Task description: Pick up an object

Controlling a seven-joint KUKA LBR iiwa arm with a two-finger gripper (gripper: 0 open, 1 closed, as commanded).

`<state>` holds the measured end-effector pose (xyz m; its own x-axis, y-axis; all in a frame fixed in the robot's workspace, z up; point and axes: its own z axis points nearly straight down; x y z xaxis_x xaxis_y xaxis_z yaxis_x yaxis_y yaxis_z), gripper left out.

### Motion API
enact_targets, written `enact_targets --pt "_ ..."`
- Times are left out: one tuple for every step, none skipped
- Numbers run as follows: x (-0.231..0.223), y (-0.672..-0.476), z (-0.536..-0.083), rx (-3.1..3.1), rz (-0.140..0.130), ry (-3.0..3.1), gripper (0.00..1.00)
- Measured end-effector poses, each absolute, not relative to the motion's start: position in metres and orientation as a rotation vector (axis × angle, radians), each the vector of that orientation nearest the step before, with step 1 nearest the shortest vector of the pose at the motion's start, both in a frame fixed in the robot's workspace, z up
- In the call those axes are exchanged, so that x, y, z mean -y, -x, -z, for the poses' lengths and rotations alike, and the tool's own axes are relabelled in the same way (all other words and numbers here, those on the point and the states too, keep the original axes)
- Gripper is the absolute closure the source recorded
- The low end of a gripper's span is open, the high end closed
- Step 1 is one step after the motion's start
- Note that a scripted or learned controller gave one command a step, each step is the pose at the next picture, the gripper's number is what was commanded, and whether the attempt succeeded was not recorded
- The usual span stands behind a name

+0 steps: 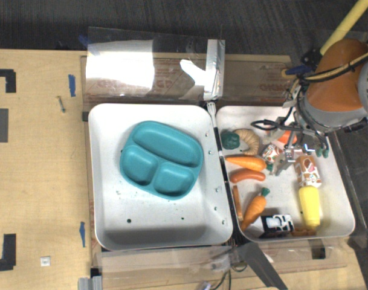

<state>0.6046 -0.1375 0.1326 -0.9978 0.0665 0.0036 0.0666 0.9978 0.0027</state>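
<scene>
The right bin (345,217) holds several toy foods. Among them are a green piece (230,140), a tan croissant (250,138), an orange carrot (245,161), a reddish sausage (247,176), a carrot with a green top (254,206), a yellow bottle (310,203) and a black and white toy (276,223). My gripper (284,156) hangs low over the upper middle of this bin, just right of the orange carrot and beside a red and white patterned piece (308,171). Nothing is visibly held.
The left bin (105,162) contains a teal divided plate (161,159). The grey and orange arm (335,83) comes in from the upper right with cables around the wrist. A clear plastic sheet (153,68) lies behind the bins.
</scene>
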Motion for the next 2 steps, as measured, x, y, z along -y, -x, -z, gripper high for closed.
enact_targets --pt "0.172 -0.586 -0.086 3.137 0.002 0.268 0.0" --pt "0.172 -0.5 -0.091 3.161 -0.008 0.187 0.0"
